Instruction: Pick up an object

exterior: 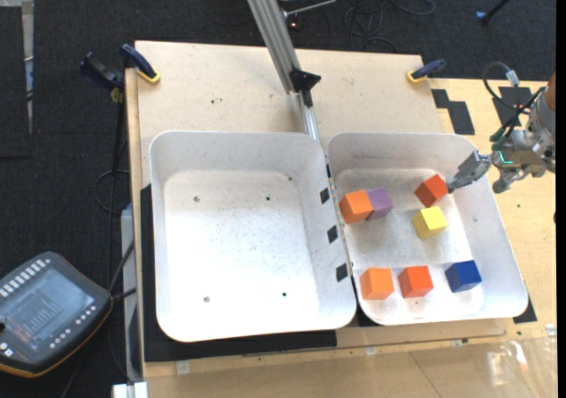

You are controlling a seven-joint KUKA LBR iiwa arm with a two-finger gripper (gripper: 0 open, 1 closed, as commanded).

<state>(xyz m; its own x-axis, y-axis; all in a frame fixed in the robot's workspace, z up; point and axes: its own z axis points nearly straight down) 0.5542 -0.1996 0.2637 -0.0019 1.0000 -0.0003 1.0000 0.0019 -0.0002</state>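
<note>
**Tool at the bin's edge, nothing lifted yet**

The tool (485,173) hung over the far right rim of the right bin (508,250), reaching in from the right side of the bench (230,87). One dark finger pointed down and left toward a red-orange cube (432,189), ending just beside it. From where I stood I could not tell whether the fingers were spread or closed, and no block sat between them.

Working outward, a yellow cube (430,221) lay just below the red-orange one. Toward the bin's left wall an orange cube (356,205) and a purple cube (379,202) sat touching each other. Along the near side ran a row of three: another orange cube (378,282), a red cube (415,281) and a blue cube (462,275). The left bin (177,210) held no blocks.

As for progress, I judged the pick had not happened: all seven blocks rested on the bin floor. What was left looked like closing on a block, probably the red-orange one nearest the tool, and raising it.

A handheld control pendant (44,312) lay at the lower left; its screen was too small to read, and I saw no legible labels anywhere.
</note>
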